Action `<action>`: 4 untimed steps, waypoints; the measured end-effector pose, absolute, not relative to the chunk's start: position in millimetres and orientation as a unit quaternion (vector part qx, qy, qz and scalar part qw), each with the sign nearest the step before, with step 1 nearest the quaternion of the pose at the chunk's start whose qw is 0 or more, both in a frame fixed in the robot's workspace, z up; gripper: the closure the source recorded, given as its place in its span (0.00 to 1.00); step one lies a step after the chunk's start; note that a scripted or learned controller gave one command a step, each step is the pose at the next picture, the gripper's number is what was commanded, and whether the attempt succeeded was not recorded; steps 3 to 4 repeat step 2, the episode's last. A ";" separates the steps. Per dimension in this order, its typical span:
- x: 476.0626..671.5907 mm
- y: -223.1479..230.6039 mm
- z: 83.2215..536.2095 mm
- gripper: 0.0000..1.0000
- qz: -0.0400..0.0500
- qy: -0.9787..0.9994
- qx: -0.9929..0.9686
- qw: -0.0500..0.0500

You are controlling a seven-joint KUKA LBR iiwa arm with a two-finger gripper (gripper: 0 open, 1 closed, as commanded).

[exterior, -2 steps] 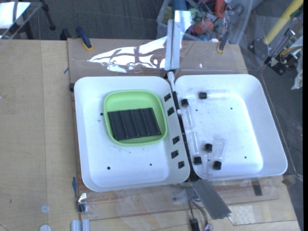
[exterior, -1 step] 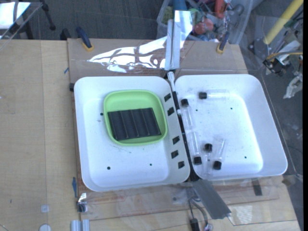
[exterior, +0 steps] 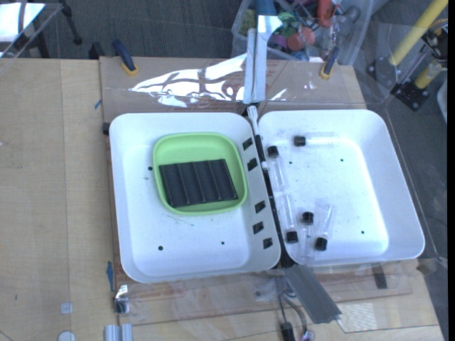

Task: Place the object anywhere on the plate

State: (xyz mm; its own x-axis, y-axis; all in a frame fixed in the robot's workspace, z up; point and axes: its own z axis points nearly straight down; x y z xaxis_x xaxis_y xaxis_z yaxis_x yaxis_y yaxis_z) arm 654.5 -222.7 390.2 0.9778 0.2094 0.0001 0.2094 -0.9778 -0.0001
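In the camera view, the left bin (exterior: 135, 254) holds a green plate (exterior: 167, 151), square with rounded corners, and a dark ribbed object (exterior: 197, 183) lies flat on the plate, slightly toward its near side. The right bin (exterior: 384, 190) contains several clear tubes with black caps (exterior: 307, 219), lying mostly along its left wall and near-left corner.

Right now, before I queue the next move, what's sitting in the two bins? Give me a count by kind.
Green plate: 1
Dark ridged object, lying on the plate: 1
Clear tubes with black caps, in the right bin, counted by caps: 5
Total: 7
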 end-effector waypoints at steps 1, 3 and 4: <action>661.1 -220.6 306.3 0.00 0.002 -0.108 -0.994 0.002; 661.9 -220.5 319.7 0.00 0.000 -0.115 -0.993 0.000; 661.9 -220.5 319.7 0.00 0.000 -0.115 -0.993 0.000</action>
